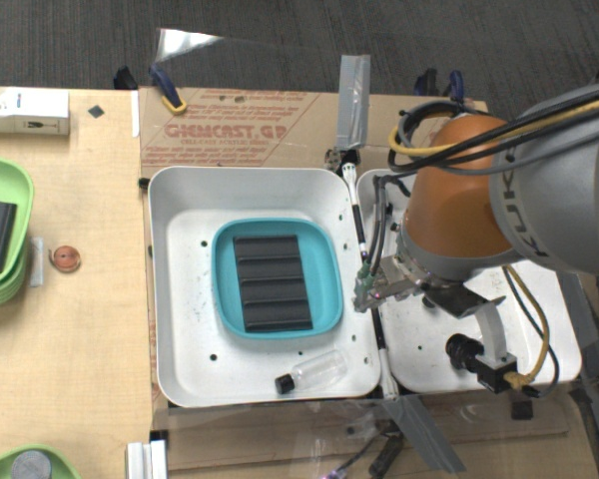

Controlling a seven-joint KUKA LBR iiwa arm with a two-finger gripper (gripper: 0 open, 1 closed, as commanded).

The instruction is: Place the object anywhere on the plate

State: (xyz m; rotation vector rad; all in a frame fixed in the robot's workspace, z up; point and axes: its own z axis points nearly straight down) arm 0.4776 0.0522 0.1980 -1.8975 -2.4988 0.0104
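counter (80, 367): pale wood, two shallow white bins
plate (324, 267): teal plastic, dark ridged insert
object: clear vial (314, 373), black cap, beside plate
claw: state cannot tell
step: likely pre-grasp; next, reach vial

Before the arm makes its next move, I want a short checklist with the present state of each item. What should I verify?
1. Plate in place: the teal plate lies flat in the left bin. Ok.
2. Plate free to receive: a black ribbed block covers its middle. Not ok.
3. Object reachable: the clear bottle with black cap lies beside the plate, near the bin's front wall. Ok.
4. Object on plate: not ok.
5. Arm position: the arm hangs over the right bin. Ok.
6. Claw state: cannot tell.
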